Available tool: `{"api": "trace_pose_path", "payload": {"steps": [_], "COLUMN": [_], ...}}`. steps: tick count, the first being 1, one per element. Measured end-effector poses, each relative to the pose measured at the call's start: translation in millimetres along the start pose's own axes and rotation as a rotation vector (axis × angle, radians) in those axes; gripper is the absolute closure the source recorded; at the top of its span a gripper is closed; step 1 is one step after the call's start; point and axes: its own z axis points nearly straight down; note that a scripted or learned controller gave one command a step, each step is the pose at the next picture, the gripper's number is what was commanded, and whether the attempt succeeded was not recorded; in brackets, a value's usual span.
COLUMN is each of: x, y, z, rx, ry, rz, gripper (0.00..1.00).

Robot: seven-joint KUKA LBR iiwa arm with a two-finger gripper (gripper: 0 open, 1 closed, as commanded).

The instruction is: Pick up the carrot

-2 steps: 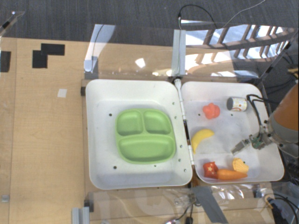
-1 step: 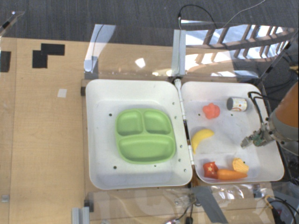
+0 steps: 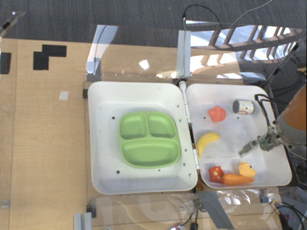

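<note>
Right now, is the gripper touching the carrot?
Apart. The camera view shows bare white bin floor between the gripper and the carrot, which lies near the front edge of the right bin.

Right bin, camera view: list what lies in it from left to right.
Banana → red pepper and pink toy, level → carrot → white cup → gripper.
</note>
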Motion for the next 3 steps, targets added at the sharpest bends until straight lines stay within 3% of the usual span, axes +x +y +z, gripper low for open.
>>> {"api": "trace_pose_path", "payload": {"steps": [1,2,3], "x": [1,0,-1], "y": [-8,-8,-4], "z": [-48,21,10], "rx": [0.017,0.010,0.005], "ry": [0.008,0.006,0.003], "rz": [-0.104,-0.493,-0.491], "gripper": [0.00,0.00,1.00]}}
